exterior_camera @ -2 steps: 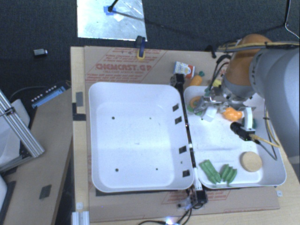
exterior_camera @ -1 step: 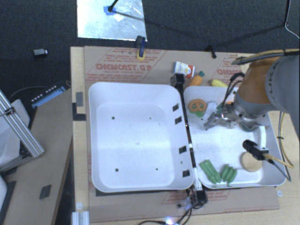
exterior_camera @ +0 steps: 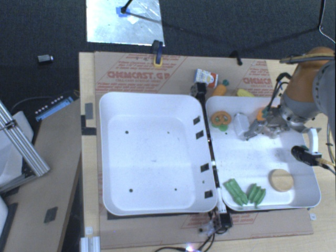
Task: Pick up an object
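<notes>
Your table point(exterior_camera: 136, 70) is a cardboard-faced board on dark carpet; a shiny metal sheet point(exterior_camera: 125, 13) lies at upper left. Left smooth white plastic bin point(exterior_camera: 152, 151). Right white bin point(exterior_camera: 247, 156), holding: round orange-and-green toy point(exterior_camera: 221, 119), clear crumpled plastic piece point(exterior_camera: 240, 123), flat round wooden disc point(exterior_camera: 281, 180), ridged green bean pods point(exterior_camera: 244, 192). The grey gripper point(exterior_camera: 253, 132) hangs beside the clear piece; whether its fingers are parted, you cannot tell.
</notes>
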Robot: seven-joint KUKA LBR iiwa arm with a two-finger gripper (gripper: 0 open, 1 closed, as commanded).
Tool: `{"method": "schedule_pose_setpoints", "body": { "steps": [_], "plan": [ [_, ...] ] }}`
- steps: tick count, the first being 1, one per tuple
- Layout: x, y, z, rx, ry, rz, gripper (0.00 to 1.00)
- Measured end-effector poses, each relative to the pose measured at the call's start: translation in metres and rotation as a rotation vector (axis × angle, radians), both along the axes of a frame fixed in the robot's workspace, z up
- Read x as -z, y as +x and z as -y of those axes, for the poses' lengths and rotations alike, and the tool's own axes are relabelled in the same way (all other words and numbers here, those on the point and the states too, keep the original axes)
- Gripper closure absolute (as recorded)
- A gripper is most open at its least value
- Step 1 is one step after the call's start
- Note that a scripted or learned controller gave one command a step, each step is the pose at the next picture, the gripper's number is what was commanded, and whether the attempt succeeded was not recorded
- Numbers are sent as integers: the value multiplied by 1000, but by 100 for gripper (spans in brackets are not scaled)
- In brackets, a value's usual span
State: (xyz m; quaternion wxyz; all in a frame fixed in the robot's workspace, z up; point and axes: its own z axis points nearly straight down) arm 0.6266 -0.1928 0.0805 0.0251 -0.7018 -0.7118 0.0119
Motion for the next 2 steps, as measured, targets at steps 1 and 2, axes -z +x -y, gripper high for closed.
{"method": "schedule_pose_setpoints", "body": {
  "steps": [1, 2],
  "plan": [
    [2, 2, -11, 9, -20, -10, 0],
    [3, 7, -21, 9, -22, -33, 0]
  ]
}}
